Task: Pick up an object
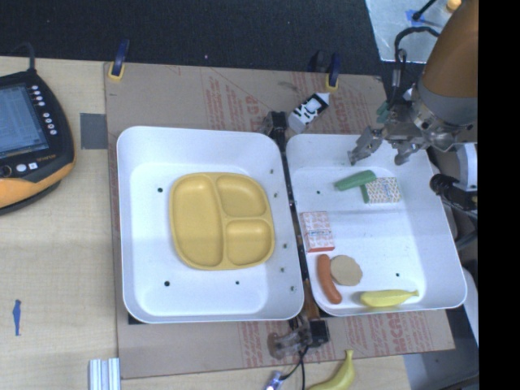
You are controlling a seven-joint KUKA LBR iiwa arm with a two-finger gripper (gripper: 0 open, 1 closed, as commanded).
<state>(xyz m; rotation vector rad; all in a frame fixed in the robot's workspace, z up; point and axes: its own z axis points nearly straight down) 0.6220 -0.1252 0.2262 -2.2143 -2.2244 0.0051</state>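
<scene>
Bananas [388,298] lie low in the right bin [435,218]; fingers [361,149] spread apart, empty.

Two white bins sit on brown cardboard [203,96] printed with faint red lettering. The left bin [138,218] holds a yellow divided plate [219,219]. In the right bin [431,242] lie a green pepper-like piece [355,180], a pale packet speckled with coloured dots [382,190], a red-and-white patterned packet [316,230], a red-orange sausage [327,279], a tan round cookie [346,270] and a yellow banana [387,298]. A second yellow banana [335,374] lies off the bins. The pendant [28,140] is black and orange.
</scene>
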